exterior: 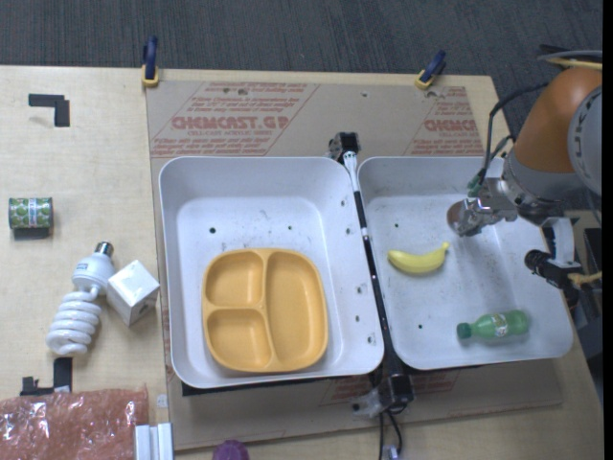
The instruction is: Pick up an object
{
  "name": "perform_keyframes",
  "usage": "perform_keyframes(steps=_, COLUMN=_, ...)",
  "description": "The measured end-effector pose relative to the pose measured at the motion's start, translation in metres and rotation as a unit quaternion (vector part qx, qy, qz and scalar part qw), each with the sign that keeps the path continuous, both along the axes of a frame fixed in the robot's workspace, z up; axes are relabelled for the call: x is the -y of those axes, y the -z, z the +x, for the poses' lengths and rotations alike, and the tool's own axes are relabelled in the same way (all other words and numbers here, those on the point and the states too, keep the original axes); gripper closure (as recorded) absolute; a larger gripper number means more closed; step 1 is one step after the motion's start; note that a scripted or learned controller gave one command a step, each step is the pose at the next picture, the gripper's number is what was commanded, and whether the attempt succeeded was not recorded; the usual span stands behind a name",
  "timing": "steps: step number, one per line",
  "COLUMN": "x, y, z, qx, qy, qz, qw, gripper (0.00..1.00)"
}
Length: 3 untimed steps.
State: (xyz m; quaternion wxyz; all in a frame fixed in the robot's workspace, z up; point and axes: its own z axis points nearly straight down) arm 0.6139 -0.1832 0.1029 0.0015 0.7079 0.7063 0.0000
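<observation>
A yellow banana (419, 259) lies near the middle of the right bin (402, 185). A small green bottle (493, 326) lies on its side near that bin's front right corner. My gripper (467, 218) hangs over the right bin's back right part, above and to the right of the banana, with nothing seen between its fingers. The grey arm with its orange band reaches in from the right edge.
The left bin (182, 218) holds a yellow divided plate (264, 309). On the bench to the left lie a spiral light bulb (79, 301), a white cube (132, 291) and a small green can (30, 214). A pink mesh bag (72, 425) sits at the front left.
</observation>
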Motion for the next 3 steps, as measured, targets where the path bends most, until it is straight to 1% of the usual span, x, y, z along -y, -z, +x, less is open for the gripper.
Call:
perform_keyframes(steps=1, x=-0.055, y=0.01, z=-0.06, qx=-0.001, qy=0.0, qz=0.0009, qw=1.0, gripper=0.0)
perform_keyframes(steps=2, x=-0.071, y=0.011, z=-0.105, qx=-0.001, qy=0.0, qz=0.001, qw=1.0, gripper=0.0)
perform_keyframes(steps=3, x=-0.084, y=0.011, z=-0.136, qx=-0.001, qy=0.0, qz=0.0012, qw=1.0, gripper=0.0)
